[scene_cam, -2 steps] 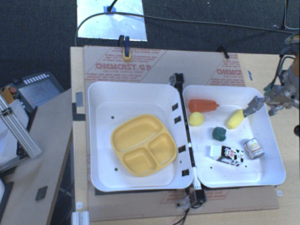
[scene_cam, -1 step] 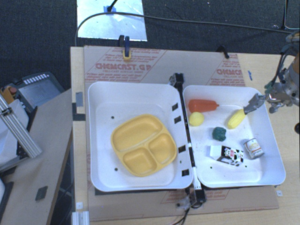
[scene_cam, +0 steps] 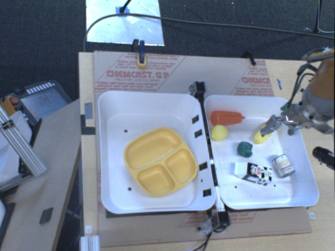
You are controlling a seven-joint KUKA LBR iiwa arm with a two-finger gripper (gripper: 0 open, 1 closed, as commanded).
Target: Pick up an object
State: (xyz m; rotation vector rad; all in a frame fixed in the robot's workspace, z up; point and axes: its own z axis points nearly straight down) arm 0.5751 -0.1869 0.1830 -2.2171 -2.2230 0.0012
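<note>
A pale wooden bench (scene_cam: 172,67) on a dark carpeted floor carries two shallow white bins, and a shiny metal sheet (scene_cam: 124,13) lies on the floor beyond it. The gripper (scene_cam: 280,125) hangs over the far right part of the right bin (scene_cam: 298,192), and most of the grey arm (scene_cam: 322,95) is cut off by the picture's edge. Its two fingers stand apart, one of them touching or overlapping a small yellow object (scene_cam: 261,136) whose shape is hard to make out; whether that object sits between the fingers cannot be told. Six things lie in this bin: beside that yellow piece, a dark green lump (scene_cam: 244,149) nearer the bin's middle, a yellow ball (scene_cam: 219,133) close to the dividing wall, an orange carrot-like piece (scene_cam: 226,117) just beyond the ball, a white-and-black printed packet (scene_cam: 254,172) toward the near side, and a small tin (scene_cam: 283,165) right of the packet, its label too blurred to read. The left bin (scene_cam: 112,140) holds one yellow three-compartment tray (scene_cam: 159,161).
</note>
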